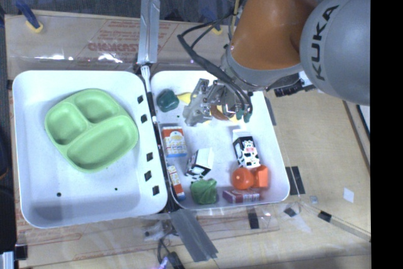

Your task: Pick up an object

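So the gripper (203, 105) is down in the right bin (277, 154), hovering near that bin's top edge, and honestly I can't tell from this angle what state it's in, too much metal and cable clutter around it. Just beside it toward the bin's left wall sits a dark teal round thing (167, 99), with a bit of yellow object (183, 97) right next to that. Something orange-brown (221, 113) peeks out under the wrist. If it's going for the teal piece, I'd guess it's light and hard plastic, maybe a bit slippery and rounded, so pinching across the widest part makes sense. Further down the bin, away from the gripper, there's a cow-print box (246, 152), an orange ball (242, 179), a green lump (203, 191) and a small carton (174, 140). The left bin (38, 198) just has a green divided plate (92, 128), well apart from the action
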`<control>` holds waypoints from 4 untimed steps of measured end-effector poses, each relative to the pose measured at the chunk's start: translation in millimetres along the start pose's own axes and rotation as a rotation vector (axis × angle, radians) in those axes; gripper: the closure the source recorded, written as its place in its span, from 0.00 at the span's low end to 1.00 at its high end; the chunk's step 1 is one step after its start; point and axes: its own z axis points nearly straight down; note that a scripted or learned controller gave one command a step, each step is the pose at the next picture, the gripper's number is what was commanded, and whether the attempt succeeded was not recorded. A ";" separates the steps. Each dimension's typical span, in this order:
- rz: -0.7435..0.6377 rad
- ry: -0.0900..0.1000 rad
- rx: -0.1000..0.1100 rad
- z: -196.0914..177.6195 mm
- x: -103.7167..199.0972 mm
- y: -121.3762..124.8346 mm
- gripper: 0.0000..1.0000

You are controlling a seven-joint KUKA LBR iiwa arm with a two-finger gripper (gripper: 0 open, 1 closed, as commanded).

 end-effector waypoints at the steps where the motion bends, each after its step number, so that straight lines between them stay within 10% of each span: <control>1: -0.170 0.004 0.001 34.6 45.2 -67.2 1.00; 2: 0.068 0.001 0.002 17.6 40.0 -82.8 1.00; 3: -0.014 0.016 0.000 126.8 37.4 -140.2 1.00; 4: -0.017 0.005 0.000 121.7 34.3 -138.9 0.00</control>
